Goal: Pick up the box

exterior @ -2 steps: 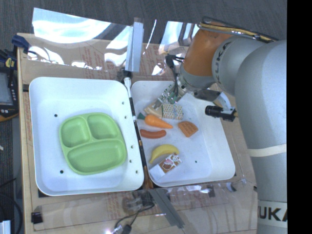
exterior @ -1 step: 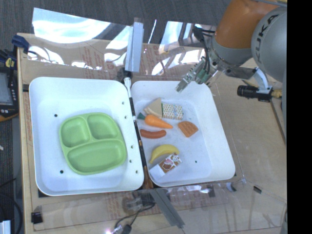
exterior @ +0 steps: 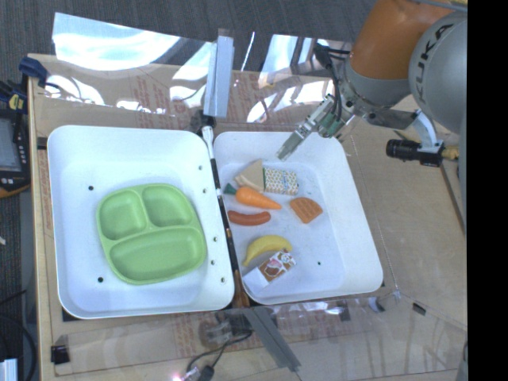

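The gripper (exterior: 290, 147) hangs in the upper middle of the right bin (exterior: 361, 236), its slim fingers pointing down and toward the lower left of the frame. The two tips look pressed close together with nothing between them, so the jaws read as narrow and empty, though they are small in the picture. Just below and left of the tips lies a crowd of toy food: a pale wedge (exterior: 251, 174), a carrot (exterior: 255, 198), a sausage (exterior: 248, 217), an orange slice (exterior: 305, 209) and a banana (exterior: 265, 248).

Two items could be the box: a small patterned box (exterior: 280, 180) just below the fingertips, touching the wedge and the carrot, and a white carton with a red picture (exterior: 275, 266) near the bin's lower edge, touching the banana. The nearer one seems the likelier target.

By my reading, this is the approach step; no grasp is made. The next move calls for the jaws to spread wider than the box, come down straddling it, and close without catching the wedge or carrot pressed against it.

Behind the gripper, the wrist slants up to the right into the orange band (exterior: 389, 30) and grey arm (exterior: 440, 62) at the frame's upper right corner. The left bin (exterior: 63, 213) holds a green divided plate (exterior: 151, 232).
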Robot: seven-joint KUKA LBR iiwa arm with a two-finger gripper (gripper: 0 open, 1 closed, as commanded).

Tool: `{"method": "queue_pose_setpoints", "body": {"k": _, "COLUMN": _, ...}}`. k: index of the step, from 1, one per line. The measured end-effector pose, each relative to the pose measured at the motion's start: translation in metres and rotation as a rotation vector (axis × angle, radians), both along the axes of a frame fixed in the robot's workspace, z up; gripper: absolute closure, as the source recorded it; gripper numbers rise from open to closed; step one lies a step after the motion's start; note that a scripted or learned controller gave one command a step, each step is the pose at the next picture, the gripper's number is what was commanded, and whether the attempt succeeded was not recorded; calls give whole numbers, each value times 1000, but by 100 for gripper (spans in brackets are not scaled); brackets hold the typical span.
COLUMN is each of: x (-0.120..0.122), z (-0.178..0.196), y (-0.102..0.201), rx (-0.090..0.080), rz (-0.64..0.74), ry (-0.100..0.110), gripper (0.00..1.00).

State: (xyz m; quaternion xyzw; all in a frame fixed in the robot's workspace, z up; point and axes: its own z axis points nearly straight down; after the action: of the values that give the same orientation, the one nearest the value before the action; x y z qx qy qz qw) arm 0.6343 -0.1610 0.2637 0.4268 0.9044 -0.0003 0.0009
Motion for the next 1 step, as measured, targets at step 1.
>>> {"method": "queue_pose_setpoints", "body": {"k": 1, "x": 16, "z": -99, "y": -14, "rx": 1, "rz": -62, "ry": 5, "gripper": 0}}
